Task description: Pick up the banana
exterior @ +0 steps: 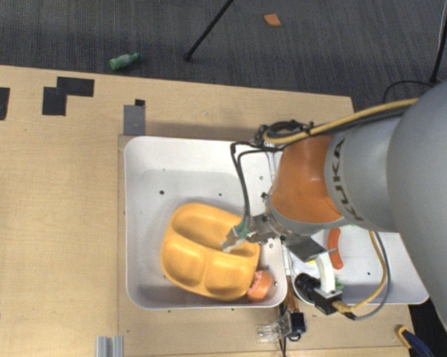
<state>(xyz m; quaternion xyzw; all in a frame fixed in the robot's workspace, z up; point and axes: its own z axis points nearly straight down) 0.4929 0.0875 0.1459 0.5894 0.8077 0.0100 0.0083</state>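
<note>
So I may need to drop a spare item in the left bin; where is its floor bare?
The left bin has bare floor along its far and left walls, bordering the big yellow object. The near right corner is crowded: the yellow object, an orange item and the gripper.

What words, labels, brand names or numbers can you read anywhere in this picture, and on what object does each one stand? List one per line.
"KUKA", partly seen, in dark letters running up the grey arm beside its orange band.
No other readable text: the black patches on the bench are plain shapes, not letters.
</note>
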